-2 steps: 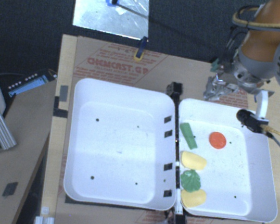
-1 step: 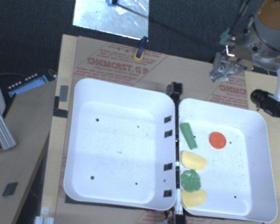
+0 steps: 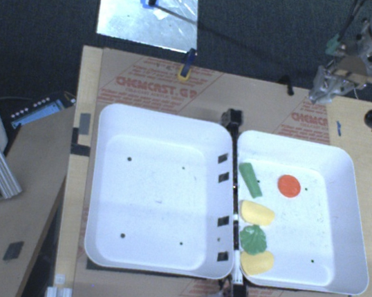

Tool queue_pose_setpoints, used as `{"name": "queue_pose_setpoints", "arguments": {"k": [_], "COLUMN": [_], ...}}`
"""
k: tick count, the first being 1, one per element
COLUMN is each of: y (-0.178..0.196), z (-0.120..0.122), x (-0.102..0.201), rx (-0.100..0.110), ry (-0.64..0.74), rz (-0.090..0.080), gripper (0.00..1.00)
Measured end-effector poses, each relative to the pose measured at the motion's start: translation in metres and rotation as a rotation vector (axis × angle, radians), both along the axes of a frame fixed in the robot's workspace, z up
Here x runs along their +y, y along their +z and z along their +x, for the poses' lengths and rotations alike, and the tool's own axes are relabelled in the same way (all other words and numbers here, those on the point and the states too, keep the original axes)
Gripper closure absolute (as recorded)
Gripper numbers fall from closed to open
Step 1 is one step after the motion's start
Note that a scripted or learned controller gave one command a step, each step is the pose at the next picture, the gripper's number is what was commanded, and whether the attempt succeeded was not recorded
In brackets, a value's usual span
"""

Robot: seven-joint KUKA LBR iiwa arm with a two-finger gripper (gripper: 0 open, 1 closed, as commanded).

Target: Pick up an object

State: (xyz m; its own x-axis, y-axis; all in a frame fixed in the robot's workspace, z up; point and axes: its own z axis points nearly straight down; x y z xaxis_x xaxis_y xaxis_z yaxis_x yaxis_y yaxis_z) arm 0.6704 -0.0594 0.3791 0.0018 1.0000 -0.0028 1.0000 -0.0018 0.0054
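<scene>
Two white bins sat side by side; the left bin [image 3: 158,192] held nothing, while the right bin [image 3: 314,220] held four things along its left side: a green stick [image 3: 250,179], a yellow piece [image 3: 257,213], a yellow piece at the bottom [image 3: 256,262], a green lump [image 3: 253,239] between them, and an orange disc [image 3: 289,186] toward centre; the gripper [image 3: 324,86] hung at upper right, beyond the bins, carrying nothing.

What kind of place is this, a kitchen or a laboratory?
Most likely a robotics lab bench. Two shallow white bins sit side by side on a board, small coloured toy pieces such as an orange disc lie in the right one, and a gripper hangs above.
</scene>
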Motion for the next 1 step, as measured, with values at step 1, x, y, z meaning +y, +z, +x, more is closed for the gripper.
{"name": "queue_pose_setpoints", "arguments": {"k": [1], "y": [-0.0246], "z": [-0.0023], "x": [-0.0570], "rx": [0.004], "ry": [-0.002], "rz": [0.000], "gripper": [1.00]}}
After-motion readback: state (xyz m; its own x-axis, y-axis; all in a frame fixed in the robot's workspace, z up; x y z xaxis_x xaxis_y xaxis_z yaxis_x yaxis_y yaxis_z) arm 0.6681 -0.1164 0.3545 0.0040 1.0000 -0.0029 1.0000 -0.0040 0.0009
